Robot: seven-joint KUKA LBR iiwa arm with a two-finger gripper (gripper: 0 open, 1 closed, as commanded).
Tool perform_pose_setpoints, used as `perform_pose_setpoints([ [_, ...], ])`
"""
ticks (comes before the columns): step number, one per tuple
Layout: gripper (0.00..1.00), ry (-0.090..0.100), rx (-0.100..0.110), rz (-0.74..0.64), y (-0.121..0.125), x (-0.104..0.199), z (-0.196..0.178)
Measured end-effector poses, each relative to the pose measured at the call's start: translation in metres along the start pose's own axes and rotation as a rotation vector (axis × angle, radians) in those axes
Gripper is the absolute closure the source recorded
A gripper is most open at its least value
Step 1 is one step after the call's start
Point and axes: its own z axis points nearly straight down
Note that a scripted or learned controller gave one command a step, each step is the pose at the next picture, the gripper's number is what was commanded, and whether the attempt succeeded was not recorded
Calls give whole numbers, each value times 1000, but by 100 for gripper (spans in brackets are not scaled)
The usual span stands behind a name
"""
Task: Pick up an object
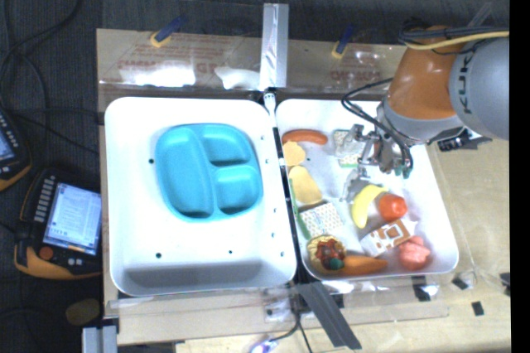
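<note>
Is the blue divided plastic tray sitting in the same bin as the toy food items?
No, the blue divided plastic tray lies in the left white bin, apart from the toy food.

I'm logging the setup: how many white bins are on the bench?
2: the left white bin holds a blue divided tray; the right white bin holds the toy food, under the gripper.

Tray (207, 169) in left bin (132, 260); food toys (364, 210) fill right bin (443, 239).
</note>
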Motion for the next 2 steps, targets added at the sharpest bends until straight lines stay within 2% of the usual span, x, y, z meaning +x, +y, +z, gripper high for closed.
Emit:
perform_pose_setpoints([
  [1, 0, -3, 1, 256, 1, -61, -18],
  [2, 0, -11, 3, 499, 20, -50, 14],
])
